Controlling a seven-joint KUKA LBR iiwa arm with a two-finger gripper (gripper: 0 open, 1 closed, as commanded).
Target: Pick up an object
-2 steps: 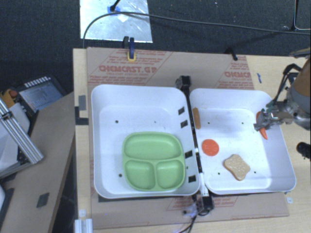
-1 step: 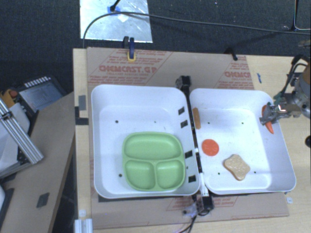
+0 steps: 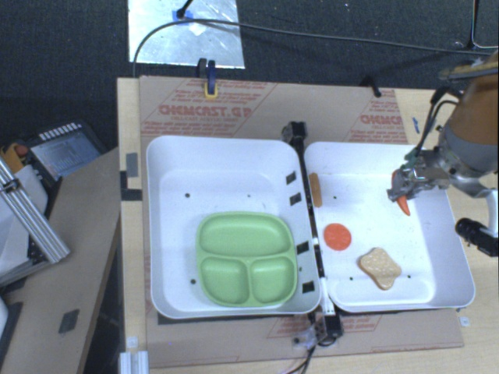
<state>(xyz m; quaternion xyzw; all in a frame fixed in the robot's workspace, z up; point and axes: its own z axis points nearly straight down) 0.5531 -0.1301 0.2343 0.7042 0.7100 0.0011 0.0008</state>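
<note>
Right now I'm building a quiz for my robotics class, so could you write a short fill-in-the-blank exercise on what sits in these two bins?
1. The green divided plate lies in the ____ bin as the camera sees it.
2. The plate has ____ compartments.
3. The round red slice lies in the same bin as the tan bread piece, the one on the camera's ____.
4. A small ____ piece shows at the gripper.

Missing words: left; three; right; orange
</note>
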